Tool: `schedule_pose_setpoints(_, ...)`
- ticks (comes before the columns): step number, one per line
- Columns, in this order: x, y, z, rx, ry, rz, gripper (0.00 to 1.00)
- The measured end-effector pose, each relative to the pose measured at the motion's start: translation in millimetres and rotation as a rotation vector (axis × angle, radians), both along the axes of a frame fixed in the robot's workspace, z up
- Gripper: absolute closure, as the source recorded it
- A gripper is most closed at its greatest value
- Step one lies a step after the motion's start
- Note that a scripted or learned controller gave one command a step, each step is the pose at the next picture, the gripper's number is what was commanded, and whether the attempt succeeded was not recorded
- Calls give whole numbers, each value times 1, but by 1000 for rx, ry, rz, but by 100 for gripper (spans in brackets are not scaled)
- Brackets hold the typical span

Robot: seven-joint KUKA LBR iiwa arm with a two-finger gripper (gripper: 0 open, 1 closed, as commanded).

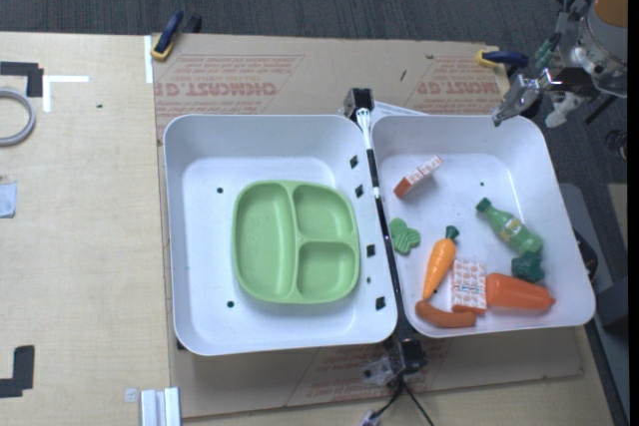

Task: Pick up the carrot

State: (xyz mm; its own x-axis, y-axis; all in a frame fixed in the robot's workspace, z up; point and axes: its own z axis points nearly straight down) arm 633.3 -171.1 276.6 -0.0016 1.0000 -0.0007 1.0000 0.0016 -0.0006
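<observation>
1. Gripper point(529, 102) is hovering over the right bin's point(559, 205) far right corner, fingers spread, holding nothing.
2. Carrot point(439, 264) is lying low in that bin, between green leaf toy point(403, 236) and snack box point(467, 284).
3. Step: approach, not yet grasping.
4. Next move likely needs travelling toward the carrot, then descending.

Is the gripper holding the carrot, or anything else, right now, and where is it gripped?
Nothing is held. The gripper hangs open above the right bin's far corner; the carrot lies in the bin.
</observation>
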Motion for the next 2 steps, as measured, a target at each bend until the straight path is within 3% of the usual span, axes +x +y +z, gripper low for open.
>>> schedule_pose_setpoints(1,-44,64,-74,0,0,-49,0)
schedule_pose_setpoints(2,-81,73,-185,1,0,-33,0)
